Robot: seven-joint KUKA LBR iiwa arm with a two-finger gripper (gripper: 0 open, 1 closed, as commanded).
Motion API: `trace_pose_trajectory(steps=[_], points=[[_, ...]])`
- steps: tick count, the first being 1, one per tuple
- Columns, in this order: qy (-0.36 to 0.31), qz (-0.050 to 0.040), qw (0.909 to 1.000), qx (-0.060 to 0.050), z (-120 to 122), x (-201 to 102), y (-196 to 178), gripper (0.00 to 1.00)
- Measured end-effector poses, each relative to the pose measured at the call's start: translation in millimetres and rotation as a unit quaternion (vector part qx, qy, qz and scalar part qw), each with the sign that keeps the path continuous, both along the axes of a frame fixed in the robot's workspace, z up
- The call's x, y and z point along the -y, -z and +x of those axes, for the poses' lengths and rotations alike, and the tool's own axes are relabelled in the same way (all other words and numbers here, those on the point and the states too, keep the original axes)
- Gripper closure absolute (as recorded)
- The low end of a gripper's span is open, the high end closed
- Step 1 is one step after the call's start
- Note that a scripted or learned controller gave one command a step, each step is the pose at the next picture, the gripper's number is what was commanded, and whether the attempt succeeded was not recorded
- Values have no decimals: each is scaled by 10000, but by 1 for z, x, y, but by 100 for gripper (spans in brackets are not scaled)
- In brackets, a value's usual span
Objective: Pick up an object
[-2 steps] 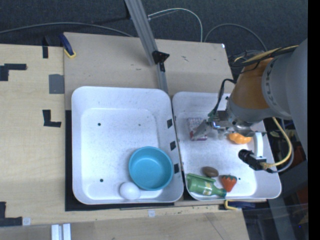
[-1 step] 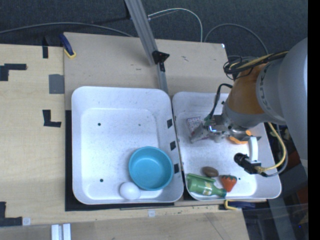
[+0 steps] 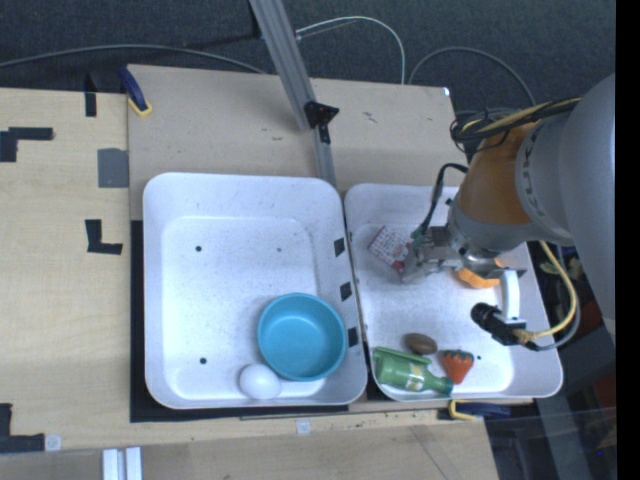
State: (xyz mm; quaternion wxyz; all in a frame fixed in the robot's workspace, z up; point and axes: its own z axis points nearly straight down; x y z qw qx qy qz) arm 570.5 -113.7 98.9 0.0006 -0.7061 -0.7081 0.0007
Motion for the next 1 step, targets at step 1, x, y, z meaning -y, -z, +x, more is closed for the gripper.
trace_pose_trajectory(steps=[1], points=[[6, 0, 10000, 20, 2, -4, -43, 100]])
